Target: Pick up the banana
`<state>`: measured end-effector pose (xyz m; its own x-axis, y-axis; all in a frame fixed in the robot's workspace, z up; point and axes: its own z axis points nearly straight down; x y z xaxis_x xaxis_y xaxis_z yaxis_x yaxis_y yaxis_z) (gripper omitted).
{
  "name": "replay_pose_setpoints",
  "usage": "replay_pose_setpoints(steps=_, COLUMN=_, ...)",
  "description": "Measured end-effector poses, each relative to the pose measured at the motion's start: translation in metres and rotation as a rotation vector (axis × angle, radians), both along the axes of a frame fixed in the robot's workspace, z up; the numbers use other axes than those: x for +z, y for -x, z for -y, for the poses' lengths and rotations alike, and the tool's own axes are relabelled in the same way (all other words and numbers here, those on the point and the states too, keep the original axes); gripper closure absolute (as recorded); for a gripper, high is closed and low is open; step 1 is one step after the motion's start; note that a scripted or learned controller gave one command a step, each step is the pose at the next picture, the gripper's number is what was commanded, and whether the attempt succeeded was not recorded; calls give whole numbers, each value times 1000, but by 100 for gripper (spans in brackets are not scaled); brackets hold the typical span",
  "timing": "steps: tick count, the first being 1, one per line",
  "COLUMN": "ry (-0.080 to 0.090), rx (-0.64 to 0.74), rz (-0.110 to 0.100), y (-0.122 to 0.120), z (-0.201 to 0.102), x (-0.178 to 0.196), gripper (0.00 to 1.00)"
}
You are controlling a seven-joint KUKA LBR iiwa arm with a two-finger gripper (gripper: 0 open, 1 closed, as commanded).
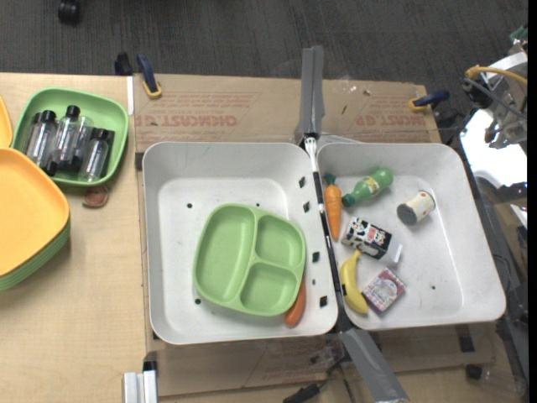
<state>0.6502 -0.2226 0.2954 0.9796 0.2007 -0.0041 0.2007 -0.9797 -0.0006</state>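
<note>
Banana (351, 285) lies in right bin (470, 225), by its left wall near the front corner, curved, tip end toward the back. A pink-and-white packet (383, 290) touches banana's right side; print on it too small to read. Behind banana: black-and-white cow-pattern carton (367, 237), text unreadable. Further back from banana: carrot (333, 211) along the same wall, green bottle (367, 187) on its side, small grey-white cup (415, 207) tipped over with an orange mark, not legible.

Left of banana, across the wall: left bin (168, 250) with green divided plate (250, 261); an orange-red sausage-like thing (295, 307) pokes out from under plate's edge, mostly hidden.

Cardboard (201, 116) behind bins carries red mirrored print, roughly "CHEMCAST GP", hard to confirm. Far left of banana: green tray (113, 120) with dark-capped bottles (67, 143), labels unreadable; orange plates (29, 225) cut off by frame edge.

Robot hardware (503, 99) at far right, cut off and washed out; claw state cannot be told.
</note>
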Motion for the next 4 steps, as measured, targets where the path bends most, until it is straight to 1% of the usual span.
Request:
replay_pose_setpoints(steps=1, ry=-1, rx=56, rz=-2, y=19, z=-6, x=-11, gripper=100)
replay_pose_setpoints(steps=2, ry=-1, rx=102, rz=-1, y=19, z=-1, x=-13, gripper=100)
replay_pose_setpoints(steps=3, ry=0, rx=162, rz=1, y=21, z=-2, x=9, gripper=100)
replay_pose_setpoints(steps=4, ry=0, rx=2, rz=1, y=22, z=-13, x=47, gripper=100)
